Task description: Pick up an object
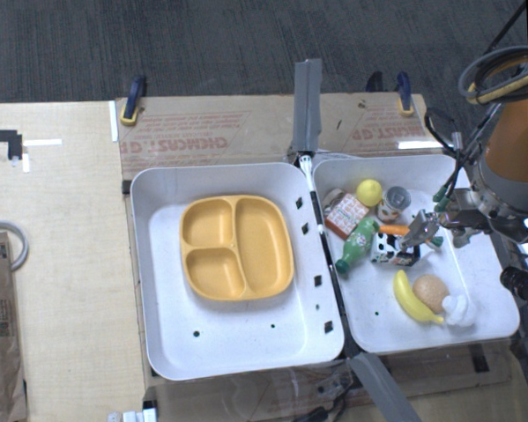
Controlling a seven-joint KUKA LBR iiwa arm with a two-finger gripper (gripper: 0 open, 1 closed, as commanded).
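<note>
The gripper sits low in the right bin, over a small black-and-white toy and an orange piece; whether it is apart or together cannot be told, and nothing is plainly seen clamped. Beside them lie a green bottle, a red-and-white box, a yellow ball and a small can; nearer the front lie a banana and a tan egg. The left bin holds a yellow divided plate.
</note>
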